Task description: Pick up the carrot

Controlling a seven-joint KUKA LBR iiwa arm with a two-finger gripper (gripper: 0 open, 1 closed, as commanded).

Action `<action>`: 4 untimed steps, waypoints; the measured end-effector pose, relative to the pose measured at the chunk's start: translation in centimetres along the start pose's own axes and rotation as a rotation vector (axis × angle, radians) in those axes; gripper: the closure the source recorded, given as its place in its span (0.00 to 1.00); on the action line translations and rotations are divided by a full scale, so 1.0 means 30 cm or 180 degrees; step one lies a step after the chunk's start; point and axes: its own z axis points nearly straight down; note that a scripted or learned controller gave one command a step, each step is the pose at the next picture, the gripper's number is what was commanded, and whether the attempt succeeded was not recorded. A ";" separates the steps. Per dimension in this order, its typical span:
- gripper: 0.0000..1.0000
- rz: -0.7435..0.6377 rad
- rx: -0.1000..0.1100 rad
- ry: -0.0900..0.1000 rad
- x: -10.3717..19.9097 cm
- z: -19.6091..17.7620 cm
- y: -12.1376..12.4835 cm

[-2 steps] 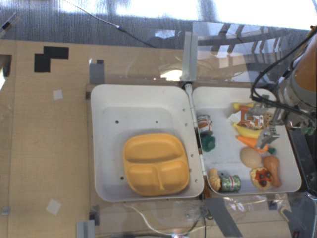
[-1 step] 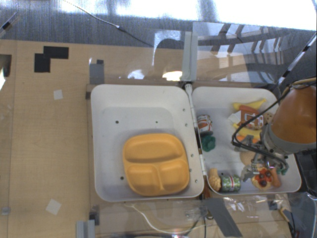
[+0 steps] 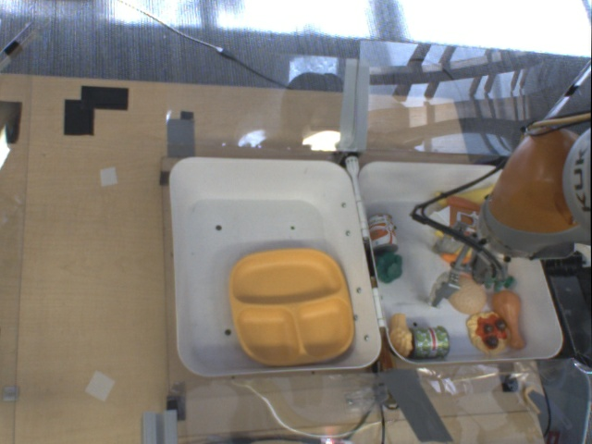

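Note:
The carrot is a short orange piece lying near the right wall of the right bin, next to a pizza slice. My gripper hangs low over the middle of that bin, left of the carrot and apart from it. It sits just beside a tan bun. The arm's orange band covers part of the bin's far right side.
The right bin also holds a green-labelled can, a small bread piece, a green toy, a second can, a red box and something yellow. A yellow divided tray lies in the left bin.

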 end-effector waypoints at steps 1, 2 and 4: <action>1.00 -0.0023 -0.0004 -0.0034 -0.012 -0.045 0.008; 1.00 0.0884 -0.0008 -0.0017 -0.023 -0.472 0.136; 1.00 -0.1236 -0.0007 -0.0006 0.273 -0.329 0.227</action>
